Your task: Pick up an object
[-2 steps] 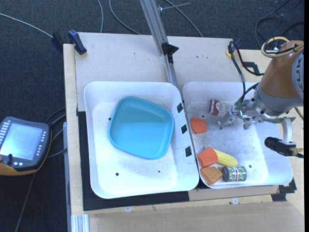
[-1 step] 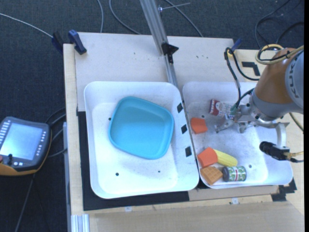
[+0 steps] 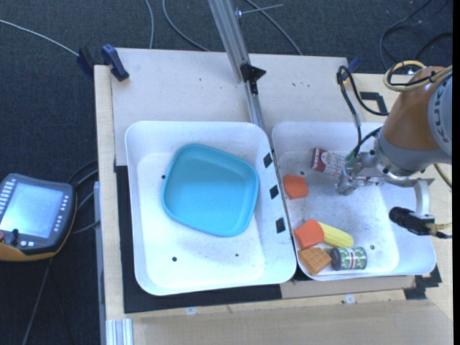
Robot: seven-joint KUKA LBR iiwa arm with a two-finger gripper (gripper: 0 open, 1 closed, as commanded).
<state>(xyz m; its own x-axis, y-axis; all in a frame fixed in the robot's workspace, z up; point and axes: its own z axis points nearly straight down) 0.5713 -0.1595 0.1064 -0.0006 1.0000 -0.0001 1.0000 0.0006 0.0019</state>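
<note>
The gripper hangs low in the right bin, just right of a red and white packet that lies near the bin's back. An orange block rests to the left by the divider. At the bin's front lie an orange-red block, a yellow corn cob, a tan waffle piece and a small can. I see nothing between the fingers.
A blue square plate lies in the left bin. A metal pole slants over the bench's back toward the bins' divider. Cables run along the arm at the right. A teach pendant sits off the bench at left.
</note>
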